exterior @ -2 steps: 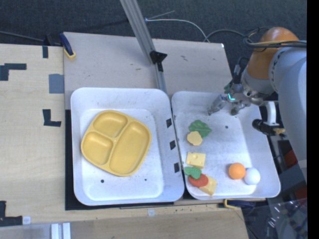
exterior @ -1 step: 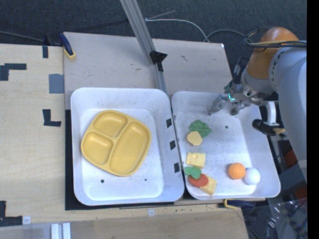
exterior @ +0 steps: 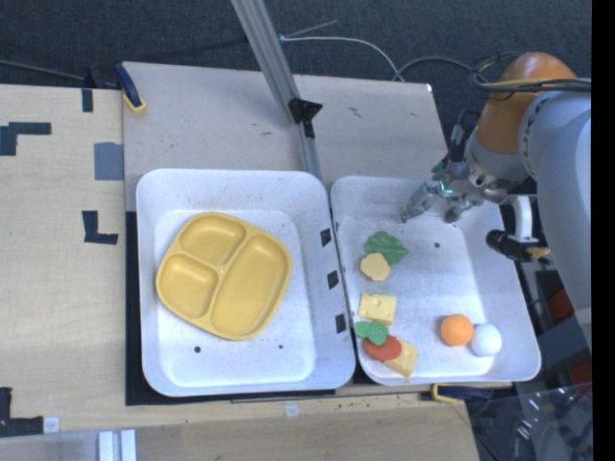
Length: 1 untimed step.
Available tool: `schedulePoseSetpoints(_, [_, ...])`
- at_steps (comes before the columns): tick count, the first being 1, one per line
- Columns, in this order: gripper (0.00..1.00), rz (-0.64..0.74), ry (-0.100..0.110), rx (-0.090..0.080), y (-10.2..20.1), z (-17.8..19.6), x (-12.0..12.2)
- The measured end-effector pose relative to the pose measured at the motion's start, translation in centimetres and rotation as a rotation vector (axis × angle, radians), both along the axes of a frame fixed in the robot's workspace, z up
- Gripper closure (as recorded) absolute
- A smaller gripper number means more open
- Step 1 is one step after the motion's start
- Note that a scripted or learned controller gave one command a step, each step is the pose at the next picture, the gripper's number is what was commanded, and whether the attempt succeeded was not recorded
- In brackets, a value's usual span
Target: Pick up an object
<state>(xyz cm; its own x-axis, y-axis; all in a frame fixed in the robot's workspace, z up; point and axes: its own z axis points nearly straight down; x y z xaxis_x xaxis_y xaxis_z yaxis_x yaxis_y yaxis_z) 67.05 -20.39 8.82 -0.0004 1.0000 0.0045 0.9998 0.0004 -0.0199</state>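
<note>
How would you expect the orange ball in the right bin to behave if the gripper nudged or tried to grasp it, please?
The orange ball looks round and smooth, so it would probably roll when nudged. It rests against a white ball, which would likely shift too. Its curved surface may squirt out of two fingers unless the gripper closes across its middle.

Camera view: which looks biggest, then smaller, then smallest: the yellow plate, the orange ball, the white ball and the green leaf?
1. yellow plate, far the biggest
2. green leaf
3. orange ball
4. white ball, barely smaller than the orange one; nearly a tie
</note>
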Motion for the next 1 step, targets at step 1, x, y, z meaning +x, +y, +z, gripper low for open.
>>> schedulePoseSetpoints(1, [0.0,0.0,0.0,0.0,0.0,-0.01,0.0])
